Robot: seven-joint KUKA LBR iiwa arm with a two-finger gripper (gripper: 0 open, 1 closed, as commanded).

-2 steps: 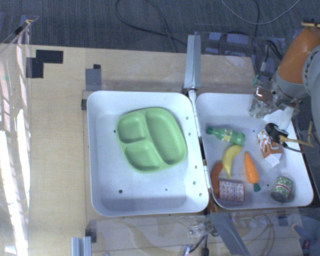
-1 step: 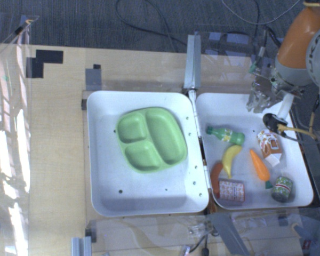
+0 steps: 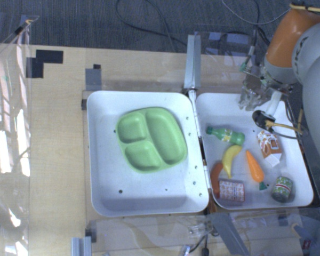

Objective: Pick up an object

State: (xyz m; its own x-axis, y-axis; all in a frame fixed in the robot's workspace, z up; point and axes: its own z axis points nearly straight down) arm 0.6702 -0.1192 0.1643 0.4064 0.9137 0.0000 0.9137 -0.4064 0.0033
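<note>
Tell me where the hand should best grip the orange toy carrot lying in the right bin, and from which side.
Grip the orange toy carrot across its thicker upper half, coming straight down from above. It lies flat, slanting from upper left to its green tip at lower right, so the fingers should probably close across its width. The yellow toy banana on one side and the small white carton on the other appear to leave gaps.

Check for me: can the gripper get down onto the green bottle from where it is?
Probably yes. The gripper hovers over the right bin's far end; the green bottle lies uncovered, apart from the banana.
</note>
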